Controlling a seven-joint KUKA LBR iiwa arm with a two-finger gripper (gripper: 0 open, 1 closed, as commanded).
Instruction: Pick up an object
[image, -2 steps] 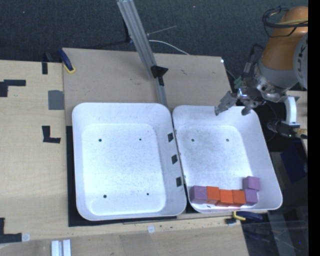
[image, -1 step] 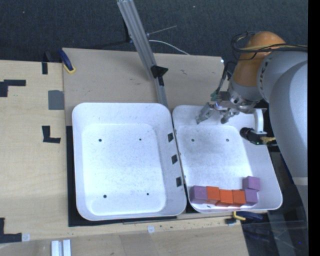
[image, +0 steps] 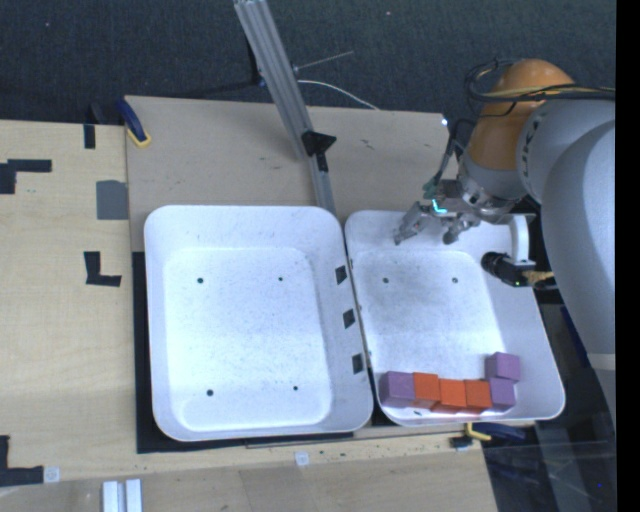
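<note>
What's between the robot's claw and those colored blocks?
Just bare white floor of the right bin, in the camera view, between the gripper and the blocks.

I see my arm reaching in from the right of the frame, its orange band uppermost near the top right. My gripper points toward the left, fingers spread apart, nothing between them.

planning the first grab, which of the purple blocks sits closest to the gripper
The purple block at the right end of the row, set farther up the right bin than the others, is nearest the gripper.
</note>
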